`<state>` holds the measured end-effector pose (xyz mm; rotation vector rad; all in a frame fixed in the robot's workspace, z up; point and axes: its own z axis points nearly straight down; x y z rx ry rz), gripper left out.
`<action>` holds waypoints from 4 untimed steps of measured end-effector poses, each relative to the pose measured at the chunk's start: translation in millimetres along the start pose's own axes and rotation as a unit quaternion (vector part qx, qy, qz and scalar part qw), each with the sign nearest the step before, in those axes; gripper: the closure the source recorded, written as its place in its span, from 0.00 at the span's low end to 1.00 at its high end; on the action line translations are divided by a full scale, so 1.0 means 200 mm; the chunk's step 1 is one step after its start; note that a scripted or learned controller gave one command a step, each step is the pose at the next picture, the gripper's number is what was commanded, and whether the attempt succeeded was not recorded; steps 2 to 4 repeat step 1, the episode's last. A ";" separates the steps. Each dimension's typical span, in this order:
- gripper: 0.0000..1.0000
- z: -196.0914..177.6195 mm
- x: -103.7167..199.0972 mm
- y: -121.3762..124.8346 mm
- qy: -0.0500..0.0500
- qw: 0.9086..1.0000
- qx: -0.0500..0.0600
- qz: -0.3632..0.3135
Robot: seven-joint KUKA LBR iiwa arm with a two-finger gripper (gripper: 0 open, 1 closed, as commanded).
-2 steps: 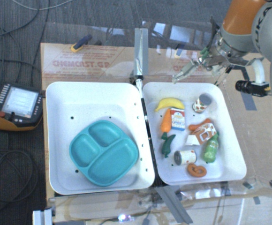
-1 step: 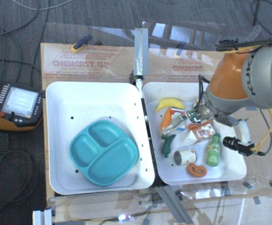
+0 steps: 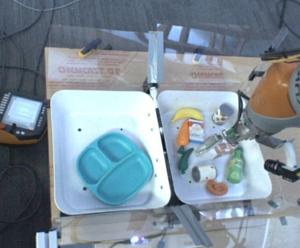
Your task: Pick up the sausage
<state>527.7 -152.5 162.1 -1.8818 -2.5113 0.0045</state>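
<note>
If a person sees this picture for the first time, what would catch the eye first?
Probably the teal divided plate, lying alone in the left bin. Next, the arm's orange band at the right, above the right bin, crowded with toy food such as a banana and a carrot.

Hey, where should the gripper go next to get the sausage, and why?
Probably toward the near edge of the right bin: the gripper sits mid-bin among the carton and can, while the curled sausage lies apart beside the green bottle.
</note>
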 end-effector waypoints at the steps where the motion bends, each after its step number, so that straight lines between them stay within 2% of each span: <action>1: 0.00 0.36 -0.02 0.29 0.000 1.000 0.000 -0.003; 4: 0.00 0.36 -0.02 0.29 0.000 1.000 0.000 -0.003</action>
